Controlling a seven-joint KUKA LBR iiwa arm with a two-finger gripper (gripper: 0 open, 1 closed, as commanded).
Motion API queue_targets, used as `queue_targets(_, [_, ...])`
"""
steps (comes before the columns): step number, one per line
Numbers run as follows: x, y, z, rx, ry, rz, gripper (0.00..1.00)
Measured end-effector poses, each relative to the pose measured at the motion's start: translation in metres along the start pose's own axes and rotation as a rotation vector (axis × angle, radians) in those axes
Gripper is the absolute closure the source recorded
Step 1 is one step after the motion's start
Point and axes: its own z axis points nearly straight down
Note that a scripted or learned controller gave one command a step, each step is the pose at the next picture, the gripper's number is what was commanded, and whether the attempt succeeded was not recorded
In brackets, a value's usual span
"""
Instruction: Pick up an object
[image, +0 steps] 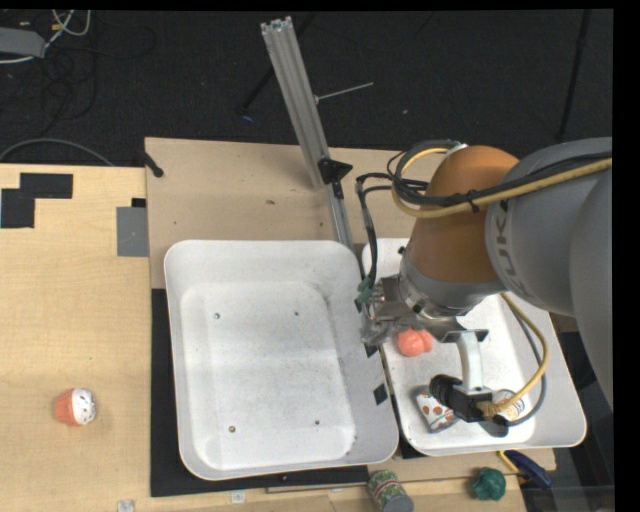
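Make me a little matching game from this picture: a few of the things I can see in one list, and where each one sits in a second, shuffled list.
Things
1. pink-orange ball
2. orange-and-white round toy
3. green lump
4. metal rail

Places
A. on the wooden bench top, left of both bins
B. slanting down from the top of the view towards the gap between the bins
C. inside the right bin
D. outside the bins, just past the right bin's near edge

Pairs: 1-C, 2-A, 3-D, 4-B.
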Motion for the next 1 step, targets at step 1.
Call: queue_targets(1, [0.0494, -0.0079, 0.002, 0.001, 0.0, 0.0, 1.0])
